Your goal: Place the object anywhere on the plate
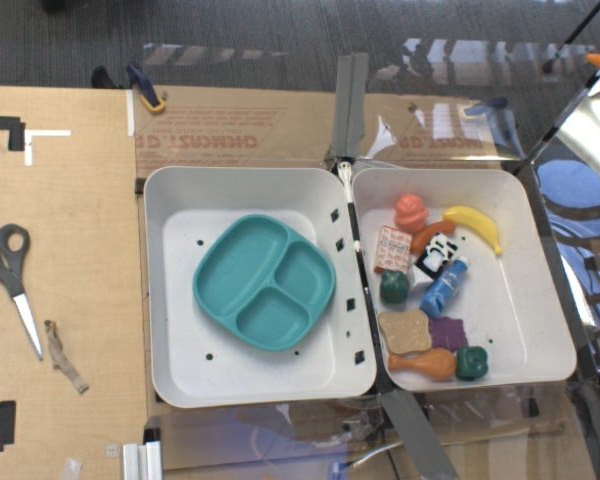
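A teal plate (265, 281) with three compartments lies in the left white bin (170, 298). The right bin (520, 298) holds several toy foods: a yellow banana (477, 226), a pink swirl piece (411, 211), a printed snack packet (392, 249), a blue bottle (444, 287), a black-and-white piece (437, 257), a dark green piece (394, 287), a slice of toast (405, 332), a purple block (447, 332), an orange drumstick (425, 364) and a green piece (471, 362).
Scissors (13, 273) and a small scrap (66, 358) lie on the wooden bench at the left. A metal divider (349, 108) runs between the bins at the back. Clear sheeting covers the area behind the bins.
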